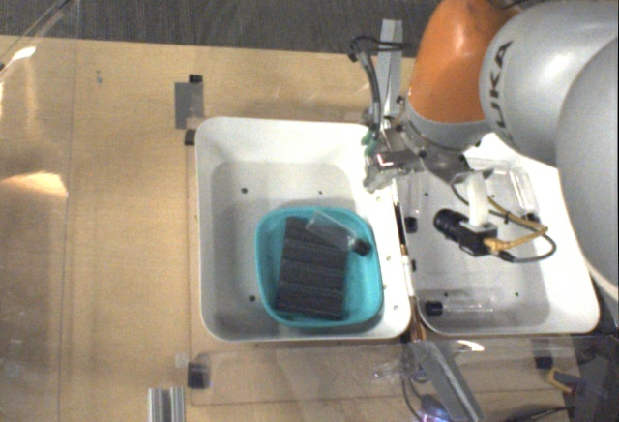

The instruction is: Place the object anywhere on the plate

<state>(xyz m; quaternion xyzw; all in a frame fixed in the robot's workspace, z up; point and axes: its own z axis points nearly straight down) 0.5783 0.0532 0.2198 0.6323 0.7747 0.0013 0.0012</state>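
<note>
Already dark object (311,269) on teal plate (267,246), L bin (222,178).

Two bins sit side by side on the worktop (106,246), touching along their shared edge. In the left bin (224,180) a plate (269,251) lies toward the near right corner, and on it rests the object (311,270), with what may be a second small piece at its far right. My arm (503,72) reaches over the right bin (571,299), my end effector (385,159) above the divide between them.
</note>
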